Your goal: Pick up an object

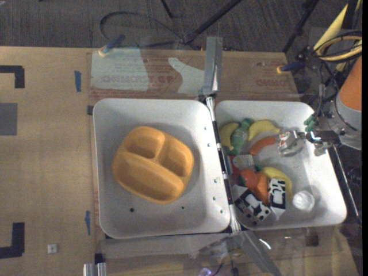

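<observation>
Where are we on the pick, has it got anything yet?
Nothing looks picked yet. The gripper sits low over the right bin, beside the orange toy, but I can't see anything between its fingers. The toys are piled in that bin and the orange tray lies in the left bin. Left to do: grasp one object and lift it.

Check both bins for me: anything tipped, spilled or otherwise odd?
Nothing looks spilled or broken. The orange tray sits askew in the left bin. In the right bin the toys are heaped against the left wall, and the tool hovers beside that heap.
</observation>
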{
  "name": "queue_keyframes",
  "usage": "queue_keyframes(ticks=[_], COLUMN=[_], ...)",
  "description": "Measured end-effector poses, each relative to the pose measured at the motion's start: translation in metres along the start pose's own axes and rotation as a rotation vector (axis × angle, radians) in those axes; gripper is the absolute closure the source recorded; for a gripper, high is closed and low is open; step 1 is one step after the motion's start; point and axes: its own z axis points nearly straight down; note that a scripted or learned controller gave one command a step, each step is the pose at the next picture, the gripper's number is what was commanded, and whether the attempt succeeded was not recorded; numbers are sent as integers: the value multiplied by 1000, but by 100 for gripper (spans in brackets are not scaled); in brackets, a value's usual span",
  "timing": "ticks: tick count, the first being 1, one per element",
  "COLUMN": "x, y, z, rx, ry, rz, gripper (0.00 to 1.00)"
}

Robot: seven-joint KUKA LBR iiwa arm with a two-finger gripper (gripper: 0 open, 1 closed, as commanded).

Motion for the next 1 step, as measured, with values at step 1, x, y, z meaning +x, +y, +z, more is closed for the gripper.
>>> queue_keyframes(ticks=[1], x=[12], y=[40], z=[102], rx=[0], ry=[0], rz=[25], gripper=[0])
